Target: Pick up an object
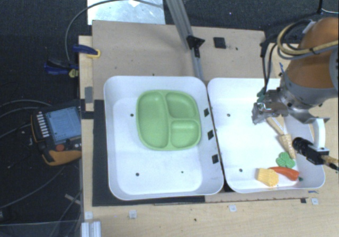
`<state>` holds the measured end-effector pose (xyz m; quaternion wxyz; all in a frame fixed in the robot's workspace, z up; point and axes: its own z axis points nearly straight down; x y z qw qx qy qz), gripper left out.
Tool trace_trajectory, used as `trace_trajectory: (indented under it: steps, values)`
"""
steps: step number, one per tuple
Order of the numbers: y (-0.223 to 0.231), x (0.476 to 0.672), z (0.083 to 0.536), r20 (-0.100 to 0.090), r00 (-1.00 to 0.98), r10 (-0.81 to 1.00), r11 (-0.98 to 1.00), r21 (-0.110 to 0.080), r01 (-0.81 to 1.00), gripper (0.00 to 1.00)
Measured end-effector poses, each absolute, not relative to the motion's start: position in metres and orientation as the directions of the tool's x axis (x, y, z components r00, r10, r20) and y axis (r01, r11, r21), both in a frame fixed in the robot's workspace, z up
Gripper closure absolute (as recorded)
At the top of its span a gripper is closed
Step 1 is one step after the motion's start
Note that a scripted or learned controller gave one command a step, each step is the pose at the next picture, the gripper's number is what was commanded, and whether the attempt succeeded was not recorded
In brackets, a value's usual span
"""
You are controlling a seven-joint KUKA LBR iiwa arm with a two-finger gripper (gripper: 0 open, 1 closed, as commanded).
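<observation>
Right now the arm (pixel 312 61) is reaching in over the R bin (pixel 238 146), w/ the gripper (pixel 263 110) hanging above its upper-mid area; can't tell how the jaws are standing. Objects are lying in that bin's lower R corner: yellow block (pixel 268 177), orange-red carrot (pixel 284 172), small green piece (pixel 286 159), tan cone (pixel 282 138). Green divided plate (pixel 168 119) is sitting in the L bin (pixel 122 177).

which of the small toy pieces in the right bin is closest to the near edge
The yellow piece: it sits lowest in the right bin, just left of the orange-red piece, below the green piece.
</observation>
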<state>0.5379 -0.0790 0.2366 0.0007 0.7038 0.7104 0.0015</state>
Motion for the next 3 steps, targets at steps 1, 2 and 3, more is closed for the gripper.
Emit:
trace_trajectory:
  steps: [1, 2, 3]
  values:
    - [-0.028, 0.555, 0.226, 0.002, -0.010, 1.000, 0.010, 0.003, 1.000, 1.00]
    - [0.027, 0.567, 0.236, 0.002, -0.011, 1.000, 0.011, 0.004, 1.000, 1.00]
    - [0.082, 0.580, 0.224, 0.002, -0.011, 1.000, 0.011, 0.002, 1.000, 1.00]
